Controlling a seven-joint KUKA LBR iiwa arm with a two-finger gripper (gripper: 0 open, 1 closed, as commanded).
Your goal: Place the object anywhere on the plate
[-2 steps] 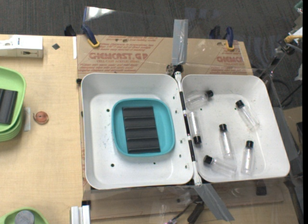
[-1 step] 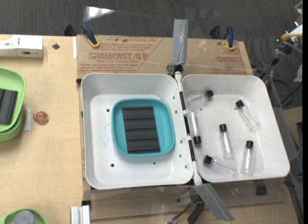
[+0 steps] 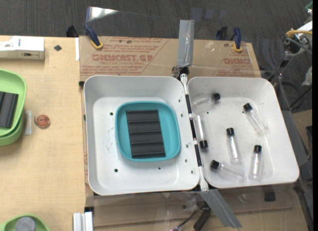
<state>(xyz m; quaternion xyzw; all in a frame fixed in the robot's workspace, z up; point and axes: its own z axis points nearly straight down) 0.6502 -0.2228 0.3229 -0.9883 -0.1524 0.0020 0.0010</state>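
Six small clear plastic vials with black caps [image 3: 232,144] lie scattered in the right white bin [image 3: 278,125], centre-right of frame; the teal square plate [image 3: 121,125] sits in the left white bin [image 3: 99,165]. The vials are probably light, stiff, slick and roll-prone, so pinch one across the mid-barrel

Right edge: pale fitting [image 3: 301,30], yellow strip, thin dark cables [image 3: 292,65]; whether arm's, cannot tell.

The left edge is cutting off a green tray [image 3: 11,107] at nine o'clock, and the bottom edge a green lid [image 3: 24,223] at seven o'clock. The clear vials [image 3: 232,144] are blurring against their white bin [image 3: 278,125].
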